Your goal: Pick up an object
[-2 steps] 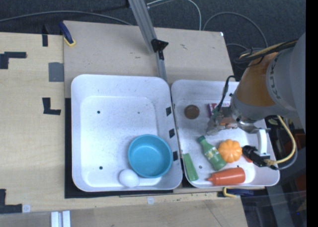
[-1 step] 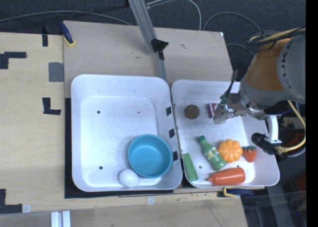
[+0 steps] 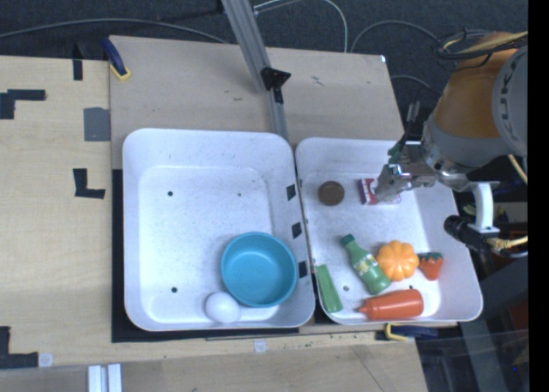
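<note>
My gripper (image 3: 388, 186) hangs low over the far part of the right bin (image 3: 446, 210). A small red and white object (image 3: 368, 191) lies right at its left side, partly covered by it, and I cannot tell if they touch. A brown round piece (image 3: 331, 193) sits a little further left. Nearer the front of this bin lie a green bottle (image 3: 364, 263), an orange pumpkin (image 3: 397, 260), a small red item (image 3: 431, 265), an orange-red carrot-like piece (image 3: 393, 304) and a green stick (image 3: 328, 288).
The left bin (image 3: 171, 167) holds a blue bowl (image 3: 257, 268) and a white ball (image 3: 222, 306) near its front wall. A grey pole (image 3: 249, 30) slants over the back of the bench. Cables lie behind the bins.
</note>
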`<state>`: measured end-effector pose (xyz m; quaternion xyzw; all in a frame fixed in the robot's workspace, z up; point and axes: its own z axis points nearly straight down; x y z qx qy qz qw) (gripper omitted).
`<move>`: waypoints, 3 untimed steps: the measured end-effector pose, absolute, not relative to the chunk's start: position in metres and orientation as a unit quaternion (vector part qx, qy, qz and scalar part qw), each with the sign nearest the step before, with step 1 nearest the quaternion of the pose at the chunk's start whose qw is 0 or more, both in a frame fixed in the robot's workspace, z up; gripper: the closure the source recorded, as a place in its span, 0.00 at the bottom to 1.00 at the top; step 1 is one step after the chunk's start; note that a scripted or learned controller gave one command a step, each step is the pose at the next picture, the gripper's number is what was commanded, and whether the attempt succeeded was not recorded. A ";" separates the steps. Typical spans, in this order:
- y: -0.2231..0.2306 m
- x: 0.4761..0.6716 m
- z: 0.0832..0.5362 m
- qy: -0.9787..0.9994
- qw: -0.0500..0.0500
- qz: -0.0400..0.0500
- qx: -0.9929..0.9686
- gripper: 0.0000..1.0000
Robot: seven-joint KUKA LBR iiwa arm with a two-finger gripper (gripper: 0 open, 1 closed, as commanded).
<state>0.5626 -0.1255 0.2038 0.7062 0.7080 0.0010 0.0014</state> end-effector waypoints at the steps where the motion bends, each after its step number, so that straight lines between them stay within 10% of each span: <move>1: -0.125 0.564 0.245 0.708 0.002 0.001 0.706 1.00; 3: -0.015 0.583 0.231 0.710 -0.001 0.000 0.705 1.00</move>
